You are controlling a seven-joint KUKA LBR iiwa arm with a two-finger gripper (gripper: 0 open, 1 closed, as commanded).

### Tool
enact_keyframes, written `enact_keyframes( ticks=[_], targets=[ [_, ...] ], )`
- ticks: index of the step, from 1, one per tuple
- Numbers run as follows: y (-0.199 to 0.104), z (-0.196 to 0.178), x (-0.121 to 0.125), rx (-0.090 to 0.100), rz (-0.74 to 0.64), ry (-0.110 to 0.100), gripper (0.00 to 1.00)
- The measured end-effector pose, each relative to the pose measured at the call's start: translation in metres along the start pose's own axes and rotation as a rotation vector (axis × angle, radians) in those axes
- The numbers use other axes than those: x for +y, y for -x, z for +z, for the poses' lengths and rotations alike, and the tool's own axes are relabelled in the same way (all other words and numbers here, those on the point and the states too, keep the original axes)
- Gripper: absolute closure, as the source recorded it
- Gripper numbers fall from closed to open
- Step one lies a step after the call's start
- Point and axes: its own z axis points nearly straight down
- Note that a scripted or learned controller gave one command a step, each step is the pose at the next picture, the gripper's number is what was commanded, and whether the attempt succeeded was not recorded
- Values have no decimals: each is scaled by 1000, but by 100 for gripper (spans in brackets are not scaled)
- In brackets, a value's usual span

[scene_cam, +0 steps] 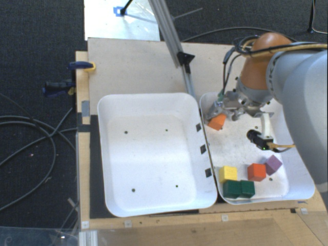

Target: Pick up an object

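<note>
Lying nearest the camera, along the front of the shallow white plastic bin on the right (302, 191), are two dark green cubes (239, 188) side by side and touching, with a single yellow cube (228, 173) just behind them, one red-orange cube (257, 171) beside that, and one small purple cube (273, 164) at the end of the row. The matching shallow white plastic bin on the left (148, 152) sits against it on the pale wooden counter (138, 65). Farther back, near the right bin's rear left corner, one bright orange cube (217, 121) sits tilted just under the hand (229, 110) of the grey arm (297, 91), which reaches in from the right. How far the hand is open cannot be told from this slanted view, nor whether the orange cube is actually between its grasping parts or merely beside them. That makes six cubes in all: two green, one yellow, one red-orange, one purple, one orange. The orange cube looks like the likely target. It lies close to the bin wall and is turned at an angle, so the hand might pinch a corner rather than flat faces and let the cube twist free, or it might catch the bin's rim and push the cube aside. Beyond the bins, one blue-handled clamp (77, 65) grips the counter's far left edge.
</note>
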Motion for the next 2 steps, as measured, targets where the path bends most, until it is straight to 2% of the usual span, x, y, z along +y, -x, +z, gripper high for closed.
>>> enact_keyframes(
  ticks=[1,2],
  targets=[
    [-27,-104,17,-2,1,3,0],
    [11,-133,-56,-4,13,-7,0]
  ],
)
